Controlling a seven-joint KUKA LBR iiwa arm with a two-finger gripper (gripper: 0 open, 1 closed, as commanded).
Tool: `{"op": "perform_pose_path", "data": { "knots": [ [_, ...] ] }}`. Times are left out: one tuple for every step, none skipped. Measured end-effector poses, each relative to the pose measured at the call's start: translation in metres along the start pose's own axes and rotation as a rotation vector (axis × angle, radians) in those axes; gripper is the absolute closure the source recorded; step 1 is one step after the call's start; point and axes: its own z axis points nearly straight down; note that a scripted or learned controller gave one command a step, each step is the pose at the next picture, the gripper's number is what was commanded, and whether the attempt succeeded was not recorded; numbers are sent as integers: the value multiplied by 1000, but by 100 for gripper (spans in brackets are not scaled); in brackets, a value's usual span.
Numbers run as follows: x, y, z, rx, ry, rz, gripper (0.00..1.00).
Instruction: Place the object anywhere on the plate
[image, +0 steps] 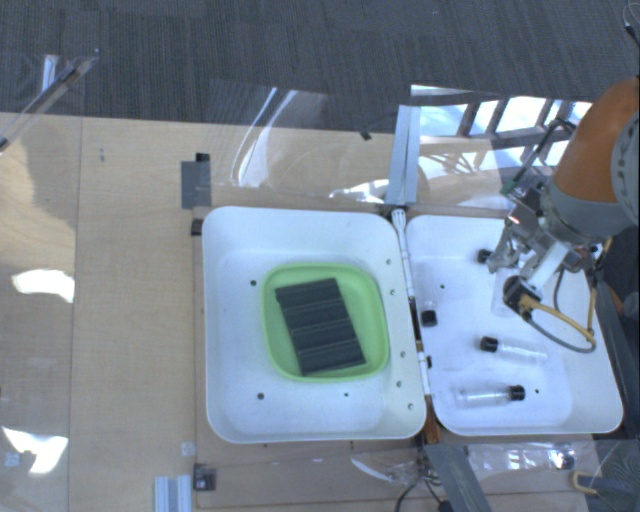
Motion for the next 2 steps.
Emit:
{"op": "perform_pose_path", "data": {
  "knots": [
    [32,-71,4,5,0,-178,100],
    [114,-98,31,4,0,-313,100]
  ]
}}
